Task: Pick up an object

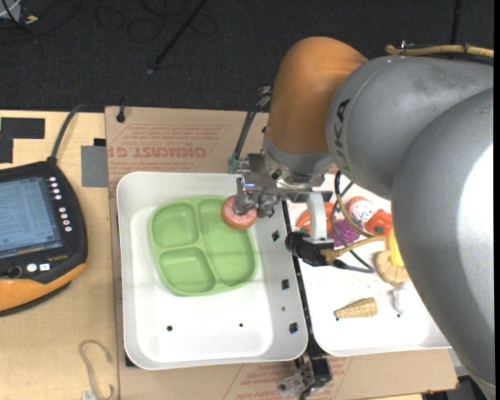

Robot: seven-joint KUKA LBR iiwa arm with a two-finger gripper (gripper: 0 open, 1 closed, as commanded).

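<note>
Two shallow white plastic bins sit side by side on the brown cardboard-covered desk (162, 136), seen from the one overhead camera. Within the left bin (142, 307), a light green divided plastic tray (196, 252) with three compartments lies toward the bin's 12 o'clock side. At the tray's 1 o'clock corner the metal end effector (248, 197) of the grey arm (425, 165), below the orange band (312, 90), is pinched on a pink ring-shaped doughnut toy (239, 213), which shows between its fingers just over the tray's rim. The right bin (375, 336) holds a tan waffle ice cream cone toy (355, 309) at about 6 o'clock, a small white round toy with a face (361, 212) at 12 o'clock, with orange and purple pieces touching it, and a pale yellow lumpy toy (391, 265) at 3 o'clock, partly hidden by the arm. At 9 o'clock of the left bin, well apart, a grey and orange control pendant with a lit screen (25, 232) rests on the desk.
</note>
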